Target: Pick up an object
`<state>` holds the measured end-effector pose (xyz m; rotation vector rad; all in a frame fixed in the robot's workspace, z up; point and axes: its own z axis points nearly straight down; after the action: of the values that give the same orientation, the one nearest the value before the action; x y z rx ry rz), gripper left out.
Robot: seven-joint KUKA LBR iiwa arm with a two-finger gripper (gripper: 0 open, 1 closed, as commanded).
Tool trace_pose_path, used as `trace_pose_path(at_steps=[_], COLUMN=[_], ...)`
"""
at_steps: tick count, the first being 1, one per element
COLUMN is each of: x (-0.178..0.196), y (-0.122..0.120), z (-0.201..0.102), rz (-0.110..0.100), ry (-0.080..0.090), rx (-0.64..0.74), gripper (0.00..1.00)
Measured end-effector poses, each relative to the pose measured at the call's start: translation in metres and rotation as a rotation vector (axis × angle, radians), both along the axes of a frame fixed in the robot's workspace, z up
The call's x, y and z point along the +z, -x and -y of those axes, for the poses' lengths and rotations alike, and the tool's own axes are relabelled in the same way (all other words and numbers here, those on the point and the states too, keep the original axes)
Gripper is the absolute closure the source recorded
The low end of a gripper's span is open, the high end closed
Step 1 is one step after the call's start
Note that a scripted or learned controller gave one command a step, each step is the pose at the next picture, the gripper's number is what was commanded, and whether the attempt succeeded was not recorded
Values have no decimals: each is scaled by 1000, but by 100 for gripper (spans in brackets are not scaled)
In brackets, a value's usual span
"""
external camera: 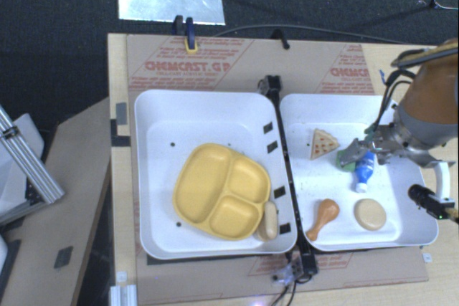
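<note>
Although the gripper (356,154) sits low in the right bin (412,236), you cannot tell from the camera view how its jaws stand or whether it has hold of anything. The blue-and-white tube (364,173) lies just below it, long axis running up-down, possibly touching. The green object (346,161) sits just left; the round cookie (371,214) lies nearer you.

Grey arm (429,118) with orange band, black cables

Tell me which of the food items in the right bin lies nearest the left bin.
The drumstick, near the divider; pizza slice and round bun lie farther right.
</note>
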<state>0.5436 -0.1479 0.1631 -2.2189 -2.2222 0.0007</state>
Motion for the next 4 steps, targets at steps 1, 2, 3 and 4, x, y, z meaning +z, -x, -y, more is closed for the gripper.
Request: trace_pose_path(at_steps=[1,2,3,4], x=[-51,-39,12,57], y=[0,0,5,7], z=[-11,-10,-1,0], rz=[2,5,8,8], ry=[-1,2,3,2], rx=[1,0,-2,2], gripper=[0,100,100,100])
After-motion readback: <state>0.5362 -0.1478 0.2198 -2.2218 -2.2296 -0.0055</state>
